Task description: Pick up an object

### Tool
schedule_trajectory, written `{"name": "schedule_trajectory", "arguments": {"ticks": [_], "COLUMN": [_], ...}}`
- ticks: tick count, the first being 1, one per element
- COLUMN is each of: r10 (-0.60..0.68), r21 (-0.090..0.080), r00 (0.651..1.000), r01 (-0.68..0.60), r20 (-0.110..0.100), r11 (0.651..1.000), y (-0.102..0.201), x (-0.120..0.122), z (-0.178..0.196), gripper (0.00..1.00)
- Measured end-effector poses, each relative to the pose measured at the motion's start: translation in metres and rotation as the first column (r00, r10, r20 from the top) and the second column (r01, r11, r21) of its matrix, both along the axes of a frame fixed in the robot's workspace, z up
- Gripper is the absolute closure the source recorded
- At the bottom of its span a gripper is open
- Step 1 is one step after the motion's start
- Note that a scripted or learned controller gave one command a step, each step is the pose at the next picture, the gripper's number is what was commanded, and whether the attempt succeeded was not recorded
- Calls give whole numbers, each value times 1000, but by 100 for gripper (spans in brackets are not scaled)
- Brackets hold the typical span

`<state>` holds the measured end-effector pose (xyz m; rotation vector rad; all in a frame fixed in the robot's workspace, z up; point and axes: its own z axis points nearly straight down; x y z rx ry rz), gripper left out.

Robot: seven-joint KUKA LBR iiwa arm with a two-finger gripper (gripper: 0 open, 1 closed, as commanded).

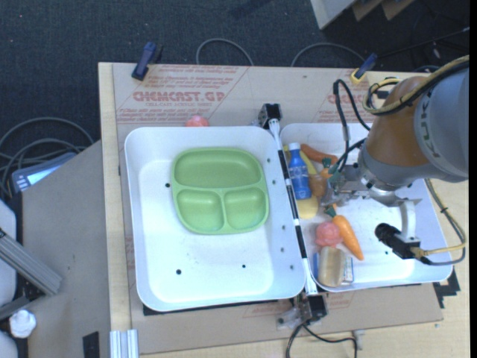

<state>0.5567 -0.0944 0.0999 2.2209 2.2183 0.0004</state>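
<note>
The arm (425,136) reaches in from the right of the frame and hangs low over the right bin (417,271), its wrist tipped down toward the clutter along that bin's left wall. That is where the pickings are, so the reach makes sense. The pincer (337,189) sits just above the pile, close to the top of the carrot (347,236). The wrist hides the tips, so I cannot tell if they are spread or pressed together, and nothing visibly sits between them.

Count the candidates in the right bin. One blue bottle (299,171) lies lengthwise against the divider. One orange carrot lies slanted at centre-left. One pink rounded piece (326,233) touches the carrot's left side. One clear packet (333,267) rests at the bin's lower left. There is also a small jumble of orange and green bits (322,162) near the bottle, perhaps two or three pieces, too tangled to count.

The left bin (149,200) holds a single green divided tray (220,189) with three compartments. Two bins stand side by side on the table (119,95). No pickup is made yet, by my judgement.
</note>
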Motion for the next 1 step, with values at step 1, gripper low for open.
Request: {"name": "schedule_trajectory", "arguments": {"ticks": [1], "r10": [2], "r21": [2], "r00": [1000], "r01": [-2], "r20": [0], "r11": [1000], "y": [52], "x": [21], "z": [117], "gripper": [100]}}
